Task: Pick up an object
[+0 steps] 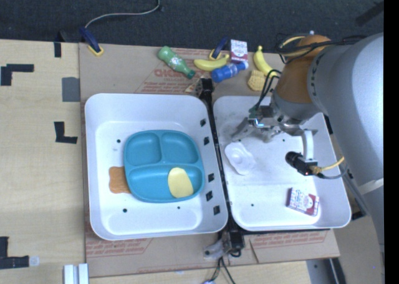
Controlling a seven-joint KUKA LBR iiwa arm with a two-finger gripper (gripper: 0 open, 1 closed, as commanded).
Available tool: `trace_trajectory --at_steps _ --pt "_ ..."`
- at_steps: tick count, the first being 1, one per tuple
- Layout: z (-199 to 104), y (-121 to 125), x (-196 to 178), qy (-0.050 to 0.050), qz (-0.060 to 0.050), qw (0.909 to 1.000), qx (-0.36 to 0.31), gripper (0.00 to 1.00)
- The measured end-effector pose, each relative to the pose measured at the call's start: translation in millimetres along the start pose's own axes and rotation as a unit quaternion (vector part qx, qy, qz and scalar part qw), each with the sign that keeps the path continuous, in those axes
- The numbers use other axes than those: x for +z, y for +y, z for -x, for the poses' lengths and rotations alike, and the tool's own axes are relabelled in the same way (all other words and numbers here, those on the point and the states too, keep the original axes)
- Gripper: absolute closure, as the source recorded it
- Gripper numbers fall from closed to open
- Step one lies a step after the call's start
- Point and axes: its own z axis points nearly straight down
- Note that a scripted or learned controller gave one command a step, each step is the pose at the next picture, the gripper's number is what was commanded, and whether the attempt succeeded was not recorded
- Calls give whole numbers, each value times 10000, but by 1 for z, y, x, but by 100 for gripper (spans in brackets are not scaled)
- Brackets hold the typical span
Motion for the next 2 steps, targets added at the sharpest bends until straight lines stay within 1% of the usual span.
trace_trajectory --at_steps 1,2 --pt "-17 41 1 -1 -10 10000 2 0" --pt "-15 23 1 -9 -12 10000 2 0"
